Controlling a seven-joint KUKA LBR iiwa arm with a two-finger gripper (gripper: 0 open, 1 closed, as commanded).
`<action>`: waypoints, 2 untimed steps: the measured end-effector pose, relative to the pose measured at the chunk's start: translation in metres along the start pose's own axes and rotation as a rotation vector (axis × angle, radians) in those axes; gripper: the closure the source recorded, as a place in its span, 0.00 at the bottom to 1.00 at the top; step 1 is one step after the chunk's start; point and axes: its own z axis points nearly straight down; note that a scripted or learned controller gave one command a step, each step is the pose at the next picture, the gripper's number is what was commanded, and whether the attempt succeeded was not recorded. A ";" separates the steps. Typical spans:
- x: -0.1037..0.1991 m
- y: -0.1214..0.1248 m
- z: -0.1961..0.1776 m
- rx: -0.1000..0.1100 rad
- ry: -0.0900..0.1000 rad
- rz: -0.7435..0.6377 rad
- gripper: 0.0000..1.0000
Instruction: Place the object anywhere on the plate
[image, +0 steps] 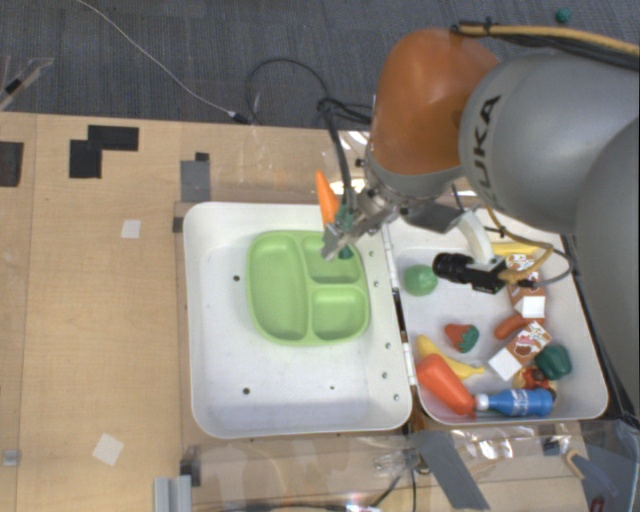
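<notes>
Gripper (340, 243) is hanging over the upper right compartment of the green plate (290, 300), which is sitting in the left white bin (220, 390). Its fingers are clamping an orange carrot (327, 200) with a green top, the carrot standing nearly upright and sticking up above the fingertips, over the bin's far rim. Right of it, the other bin (590, 395) is holding mixed toy food, among them a blue bottle (515, 403) and a larger orange carrot (445, 385).
</notes>
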 end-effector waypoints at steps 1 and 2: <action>-0.006 -0.087 0.005 0.001 -0.003 -0.066 1.00; -0.004 -0.085 0.005 -0.001 -0.002 -0.070 0.00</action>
